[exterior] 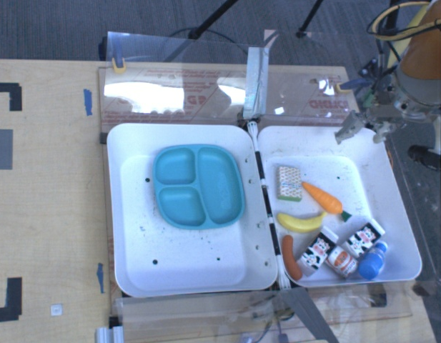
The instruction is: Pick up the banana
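- The banana [300,222] is lying in the right bin [402,213], near the bin's left wall and toward its front half. It is resting flat, with its curve opening upward in the camera view.
- Around it, several things are sitting close: a carrot [322,198] just above and to the right, a sponge-like block [289,183] above, a red sausage [291,256] below, and two small cartons with a black and white cow pattern [342,245] to the lower right. A small can [342,262] and a blue bottle cap [371,263] are lying near the front right corner.
- The left bin [127,213] is carrying a blue divided plate [199,186], which is not playing any part in this task.
- The tool [367,126] is hanging over the far right corner of the right bin, well apart from the banana. Nothing is showing between its fingers, so I judge that it is carrying nothing.
- About the progress: in my judgement the task is only beginning. The banana is not yet touched or lifted. The whole approach, the closing and the lifting are left to do.
- The next move is asking for care, I think, because the carrot and one carton are lying so near to the banana.
- Hard to see: the tool is small and partly mixed with cables and the grey wrist, so I cannot tell whether its fingers are spread or closed. The arm [424,56] is cut off by the picture's right edge. The transparent wall behind the bins is giving bright reflections.
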